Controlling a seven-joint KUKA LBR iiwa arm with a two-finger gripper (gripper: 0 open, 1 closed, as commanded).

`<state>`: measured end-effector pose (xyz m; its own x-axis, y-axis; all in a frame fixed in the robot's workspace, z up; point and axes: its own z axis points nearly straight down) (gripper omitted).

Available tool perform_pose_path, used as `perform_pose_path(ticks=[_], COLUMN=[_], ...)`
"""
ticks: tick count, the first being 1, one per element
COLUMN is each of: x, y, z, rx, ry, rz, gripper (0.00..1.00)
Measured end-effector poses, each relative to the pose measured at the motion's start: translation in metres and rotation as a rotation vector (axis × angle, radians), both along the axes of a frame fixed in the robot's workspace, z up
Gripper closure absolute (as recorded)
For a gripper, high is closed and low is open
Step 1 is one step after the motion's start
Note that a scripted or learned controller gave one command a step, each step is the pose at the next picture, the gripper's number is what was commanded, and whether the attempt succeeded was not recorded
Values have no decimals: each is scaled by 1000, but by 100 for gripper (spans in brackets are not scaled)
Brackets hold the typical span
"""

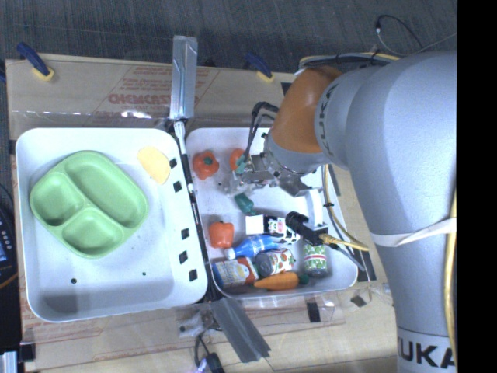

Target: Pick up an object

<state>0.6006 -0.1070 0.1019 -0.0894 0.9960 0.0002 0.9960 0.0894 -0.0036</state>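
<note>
Claw (242, 179) low in right bin (335, 280); grip state unclear, can't tell if holding anything. Teal piece (245, 203) just below it, tomato (205, 164) to its left. Green plate (88, 201) in left bin (101, 298).

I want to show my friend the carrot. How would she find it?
Look at the right bin, the crowded one next to the bin holding the green plate. Go to its near edge, at the bottom of the picture. The carrot lies flat there, just below the cans; it is the long, pointy, orange thing, while the other orange toys nearby are round.
</note>
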Motion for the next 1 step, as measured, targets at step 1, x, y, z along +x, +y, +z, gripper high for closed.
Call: perform_pose_path(ticks=[1], x=[1], y=[74], z=[91], rx=[1], ry=[-3], rz=[-41], gripper=[100])
